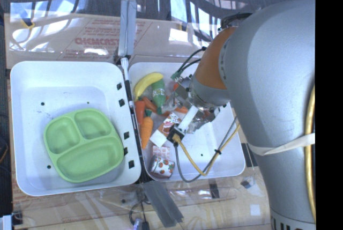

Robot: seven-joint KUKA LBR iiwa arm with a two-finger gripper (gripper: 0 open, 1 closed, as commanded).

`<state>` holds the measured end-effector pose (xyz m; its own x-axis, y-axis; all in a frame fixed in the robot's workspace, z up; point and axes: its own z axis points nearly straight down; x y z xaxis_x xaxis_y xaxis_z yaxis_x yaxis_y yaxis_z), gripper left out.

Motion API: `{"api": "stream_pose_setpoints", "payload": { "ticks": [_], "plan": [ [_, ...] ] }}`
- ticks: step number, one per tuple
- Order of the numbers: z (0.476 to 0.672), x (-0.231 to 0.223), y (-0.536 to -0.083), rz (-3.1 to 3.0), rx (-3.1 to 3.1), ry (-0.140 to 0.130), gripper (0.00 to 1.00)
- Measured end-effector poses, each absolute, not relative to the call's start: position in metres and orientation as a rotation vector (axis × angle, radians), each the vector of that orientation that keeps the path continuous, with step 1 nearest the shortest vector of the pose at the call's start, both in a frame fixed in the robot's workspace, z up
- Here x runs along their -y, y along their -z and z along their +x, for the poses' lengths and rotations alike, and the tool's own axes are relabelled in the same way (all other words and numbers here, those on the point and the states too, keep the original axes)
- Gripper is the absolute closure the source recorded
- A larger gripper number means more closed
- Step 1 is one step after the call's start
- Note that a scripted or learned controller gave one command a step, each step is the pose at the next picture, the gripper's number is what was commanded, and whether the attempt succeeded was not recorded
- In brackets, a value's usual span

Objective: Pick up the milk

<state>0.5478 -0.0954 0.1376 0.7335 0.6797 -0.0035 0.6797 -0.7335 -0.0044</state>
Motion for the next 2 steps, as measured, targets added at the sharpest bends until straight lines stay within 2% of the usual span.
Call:
{"api": "stream_pose_setpoints", "payload": {
  "ticks": [1, 2],
  "plan": [
    [0.548, 0.094, -0.147, -2.914, 1.157, -0.012, 1.0],
    [0.494, 0.034, -0.217, -2.924, 1.139, -0.005, 1.0]
  ]
}}
